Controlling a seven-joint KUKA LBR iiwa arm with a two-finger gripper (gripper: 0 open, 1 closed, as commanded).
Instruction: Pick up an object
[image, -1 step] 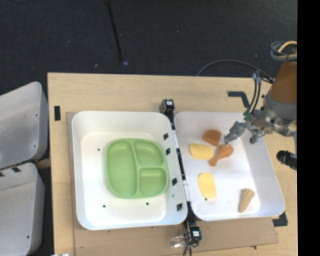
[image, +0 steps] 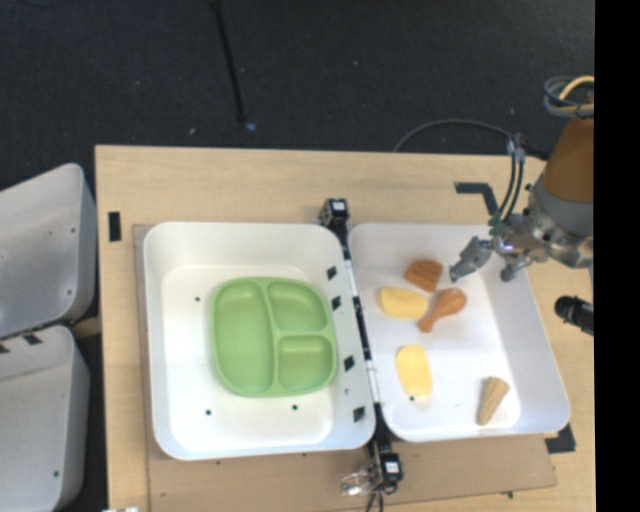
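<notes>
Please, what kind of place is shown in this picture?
Probably a robot test bench in a lab: two white bins on a wooden board, a grey arm reaching over toy food such as a drumstick, and loose cables.

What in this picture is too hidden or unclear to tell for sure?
- Gripper, camera view: small and blurred above the right bin; its grip can't be judged.
- Arm: cut off by the right edge.
- Clips at the bench's front edge: too small to identify.
</notes>
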